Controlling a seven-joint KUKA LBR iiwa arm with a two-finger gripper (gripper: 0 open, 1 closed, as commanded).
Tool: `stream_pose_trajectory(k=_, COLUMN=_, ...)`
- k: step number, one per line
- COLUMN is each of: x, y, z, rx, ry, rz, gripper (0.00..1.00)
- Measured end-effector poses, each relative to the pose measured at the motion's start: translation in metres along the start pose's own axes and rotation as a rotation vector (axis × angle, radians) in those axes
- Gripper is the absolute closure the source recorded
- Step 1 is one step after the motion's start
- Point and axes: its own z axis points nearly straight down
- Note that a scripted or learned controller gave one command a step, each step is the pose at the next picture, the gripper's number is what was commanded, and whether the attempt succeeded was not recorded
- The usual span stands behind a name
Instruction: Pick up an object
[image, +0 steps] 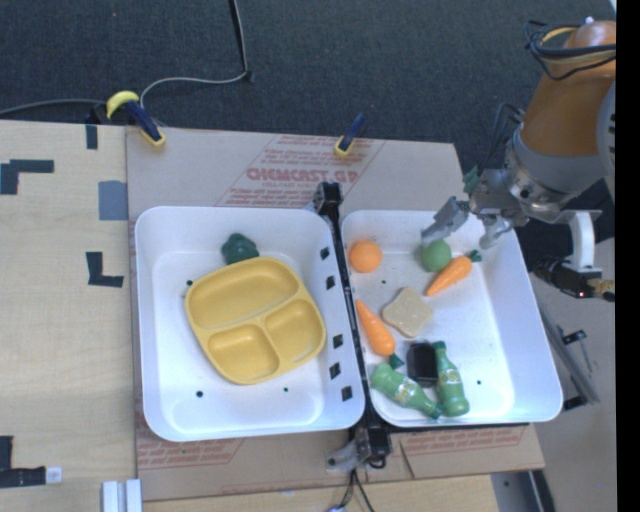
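- The arm (565, 110) comes in from the upper right, its orange band above a grey wrist that tilts down toward the far right corner of the right bin (520, 330).
- The gripper (468, 229) hangs over that bin's far edge with its two fingers spread apart, one on either side, and nothing between them.
- The left bin (160, 330) holds a yellow divided tray (255, 318) lying at a slant; white floor shows along the near and left walls.
- A dark green piece (239, 247) sits touching the tray's far rim.
- In the right bin, the near right corner and right wall have open floor.
- Two green bottles (425, 385) and a black block (422, 361) crowd the near middle.
- A slice of bread (406, 311) lies mid-bin, with a carrot (375, 329) just left of it by the divider.
- Another carrot (449, 274) lies just below the gripper, touching a green ball (435, 255).
- An orange ball (365, 256) rests near the divider.
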Motion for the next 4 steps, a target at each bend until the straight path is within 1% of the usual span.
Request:
stream_pose_trajectory(k=1, x=-0.059, y=0.009, z=0.101, rx=0.002, ry=0.0, rz=0.002, gripper=0.0)
stream_pose_trajectory(k=2, x=-0.033, y=0.036, z=0.186, rx=-0.002, ry=0.0, rz=0.0, gripper=0.0)
stream_pose_trajectory(k=3, x=-0.01, y=-0.03, z=0.193, rx=-0.005, ry=-0.001, rz=0.001, gripper=0.0)
stream_pose_trajectory(k=4, x=-0.01, y=-0.029, z=0.184, rx=-0.006, ry=-0.001, rz=0.001, gripper=1.0)
